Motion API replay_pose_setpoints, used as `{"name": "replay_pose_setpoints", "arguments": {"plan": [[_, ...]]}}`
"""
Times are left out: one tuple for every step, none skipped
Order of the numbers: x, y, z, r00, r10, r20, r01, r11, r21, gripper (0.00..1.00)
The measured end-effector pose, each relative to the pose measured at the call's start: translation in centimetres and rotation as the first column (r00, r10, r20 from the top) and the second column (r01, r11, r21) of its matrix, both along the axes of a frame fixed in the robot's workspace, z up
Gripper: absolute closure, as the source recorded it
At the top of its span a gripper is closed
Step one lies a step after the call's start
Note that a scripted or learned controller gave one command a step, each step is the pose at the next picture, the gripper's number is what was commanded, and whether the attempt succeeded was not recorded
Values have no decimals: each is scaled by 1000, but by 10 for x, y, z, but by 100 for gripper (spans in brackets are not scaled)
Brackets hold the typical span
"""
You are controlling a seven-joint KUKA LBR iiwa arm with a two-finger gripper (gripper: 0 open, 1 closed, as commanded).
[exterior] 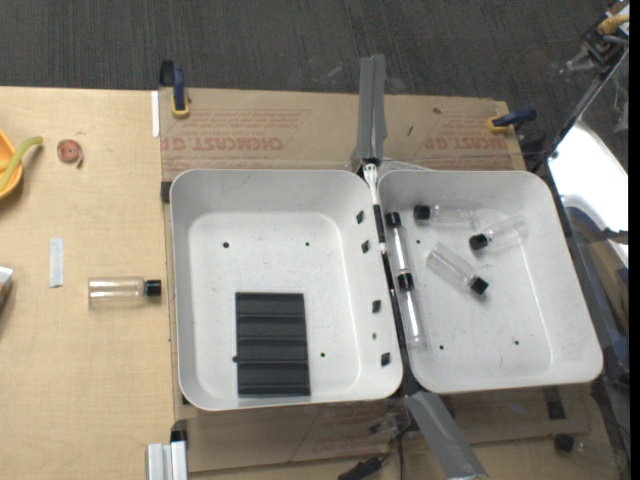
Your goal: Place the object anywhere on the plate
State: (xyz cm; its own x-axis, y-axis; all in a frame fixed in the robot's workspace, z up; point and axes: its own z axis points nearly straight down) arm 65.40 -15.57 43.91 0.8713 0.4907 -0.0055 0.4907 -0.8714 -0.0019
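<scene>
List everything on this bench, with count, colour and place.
Bins: 2, white, side by side mid-bench; left bin, right bin.
Ridged plate: 1, black, lying in the left bin near its front edge.
Vials in right bin: at least 5, clear with black caps; two lie end to end along the left wall, three lie loose toward the back.
Vial on the bench: 1, clear with black cap, lying left of the left bin.
Cardboard sheet: 1, brown with red print, under the bins.
Clamps: 2, blue and, at the cardboard's back corners.
Small disc: 1, reddish, far left of bench.
</scene>
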Motion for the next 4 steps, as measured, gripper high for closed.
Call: {"name": "replay_pose_setpoints", "arguments": {"plan": [[-27, -67, 0, 992, -128, -1, 128, 992, 0, 0], [-98, -67, 1, 952, -305, 0, 305, 952, 0, 0], [-30, -26, 0, 952, -306, 1, 306, 952, -1, 0], [-72, -67, 1, 953, -304, 0, 304, 953, 0, 0]]}}
